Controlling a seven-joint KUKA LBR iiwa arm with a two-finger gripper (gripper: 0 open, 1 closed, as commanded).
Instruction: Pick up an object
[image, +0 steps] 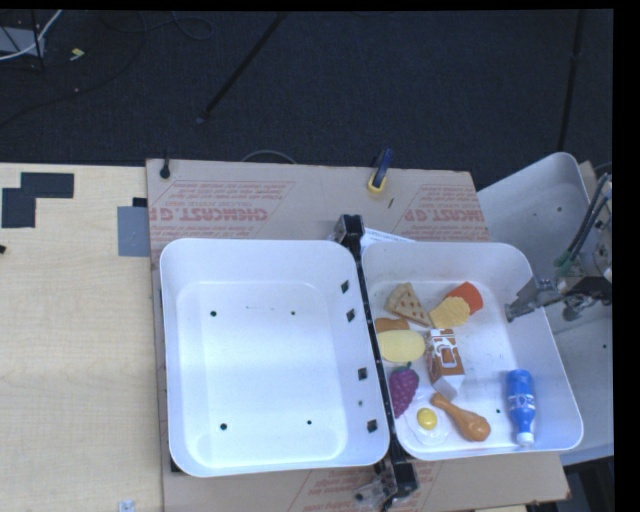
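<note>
The right bin (540, 330) holds several toy foods: a tan waffle wedge (405, 300), an orange-red piece (465, 296), a yellow chip (450, 313), a yellow lemon (400, 346), a brown carton (445, 356), purple grapes (402, 388), a fried egg (428, 420), a chicken drumstick (463, 418) and a blue bottle (520, 404). My gripper (535, 296) hangs at the bin's right rim, above and to the right of the carton and apart from every object. Nothing is seen in its grasp.
The left bin (175, 300) stands beside the right one, joined by a black divider with clips (362, 340). Both rest on a cardboard sheet (250, 205). A grey metal panel (545, 200) rises at the right, behind the gripper.
</note>
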